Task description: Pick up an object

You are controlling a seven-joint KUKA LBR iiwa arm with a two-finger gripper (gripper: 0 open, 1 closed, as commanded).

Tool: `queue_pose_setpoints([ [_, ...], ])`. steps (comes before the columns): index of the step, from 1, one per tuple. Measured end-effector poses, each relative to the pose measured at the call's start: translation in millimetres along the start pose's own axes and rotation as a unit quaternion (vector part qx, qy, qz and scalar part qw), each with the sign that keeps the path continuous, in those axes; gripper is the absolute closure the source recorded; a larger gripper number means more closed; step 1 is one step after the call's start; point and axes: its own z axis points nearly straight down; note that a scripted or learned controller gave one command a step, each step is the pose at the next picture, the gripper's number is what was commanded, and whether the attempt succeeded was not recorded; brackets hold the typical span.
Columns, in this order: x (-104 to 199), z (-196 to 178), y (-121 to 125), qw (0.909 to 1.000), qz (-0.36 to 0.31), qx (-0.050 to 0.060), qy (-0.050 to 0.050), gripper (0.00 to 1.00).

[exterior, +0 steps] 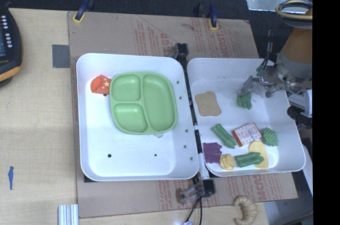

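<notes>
Looking into the right bin (223, 67), I see the hand (246, 92) low over its upper right part, fingers set on either side of a small dark green broccoli piece (244, 100); the piece sits between the tips, so I read the hand as closed narrowly on it, though I cannot tell whether the piece is off the bin floor. Left of it lies a flat tan bread slice (207, 104). Along the near side of that bin I count a green pickle (223, 135), a red and white box (246, 133), a ridged green piece (269, 136), a purple item (212, 152), a yellow lump (227, 161), and a second green pickle (248, 159) resting across a yellow piece (260, 154).

The left bin (95, 128) holds a green three-part plate (143, 103), upright and bare, with a red item bearing a yellow star (100, 84) touching its left edge.

Both bins rest on cardboard (133, 33) clamped to the bench (32, 128).
</notes>
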Motion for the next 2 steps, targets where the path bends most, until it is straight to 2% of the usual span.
queue_pose_setpoints([
  [1, 34, 13, -3, 1.0, -0.005, 0.0, 0.001, 0.0],
  [2, 31, 2, -2, 1.0, -0.005, 0.0, 0.0, 1.0],
])
